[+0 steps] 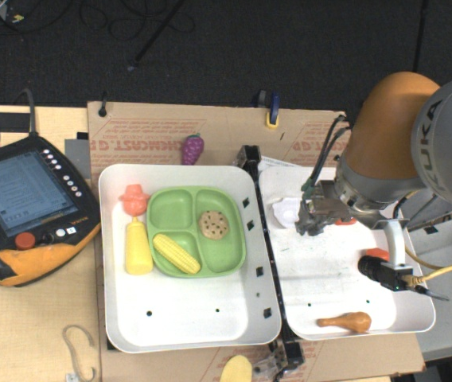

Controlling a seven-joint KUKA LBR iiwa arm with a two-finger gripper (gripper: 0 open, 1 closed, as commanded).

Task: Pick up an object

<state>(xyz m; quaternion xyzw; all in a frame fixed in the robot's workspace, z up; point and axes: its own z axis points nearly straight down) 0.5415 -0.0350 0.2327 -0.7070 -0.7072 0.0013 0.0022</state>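
Hovered low in the right bin [417, 317], claw [309, 225] state impossible to tell, nothing visibly held; needed a descent onto the pale object [286, 211] just left.

Green plate [196, 231] in left bin [178, 317]: cookie [213, 225], corn [177, 254] on it; yellow bottle [137, 247], pink toy [134, 200] left of it.
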